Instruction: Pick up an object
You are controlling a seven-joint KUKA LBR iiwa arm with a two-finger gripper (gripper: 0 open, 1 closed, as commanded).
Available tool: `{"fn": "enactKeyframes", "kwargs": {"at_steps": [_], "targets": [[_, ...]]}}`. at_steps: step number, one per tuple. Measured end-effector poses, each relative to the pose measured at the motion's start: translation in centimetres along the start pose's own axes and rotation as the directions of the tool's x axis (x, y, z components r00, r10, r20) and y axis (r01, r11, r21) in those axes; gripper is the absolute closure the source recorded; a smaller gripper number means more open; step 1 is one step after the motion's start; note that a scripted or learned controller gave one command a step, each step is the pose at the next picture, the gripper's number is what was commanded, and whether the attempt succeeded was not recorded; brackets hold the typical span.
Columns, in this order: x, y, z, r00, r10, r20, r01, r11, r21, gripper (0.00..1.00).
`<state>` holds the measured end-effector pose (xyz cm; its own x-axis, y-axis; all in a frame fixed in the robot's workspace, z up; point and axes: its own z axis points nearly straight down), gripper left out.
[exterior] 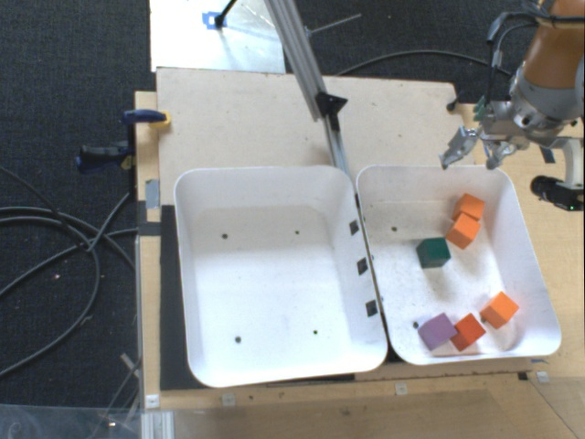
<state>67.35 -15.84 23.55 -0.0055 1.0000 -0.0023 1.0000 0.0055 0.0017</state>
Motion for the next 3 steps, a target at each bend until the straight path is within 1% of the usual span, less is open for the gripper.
{"fn": "enactKeyframes", "kwargs": {"at_steps": [1,2,3], "targets": [[-2.1,-4.1,11.6,1.000,0.000,0.005,0.000,1.000,-0.019,0.00],[3.1,-9.3,13.3,1.000,0.003,0.003,-0.003,1.000,-0.014,0.00],[5.2,-10.6,14.4,1.000,0.001,-0.001,-0.001,1.000,-0.002,0.00]]}}
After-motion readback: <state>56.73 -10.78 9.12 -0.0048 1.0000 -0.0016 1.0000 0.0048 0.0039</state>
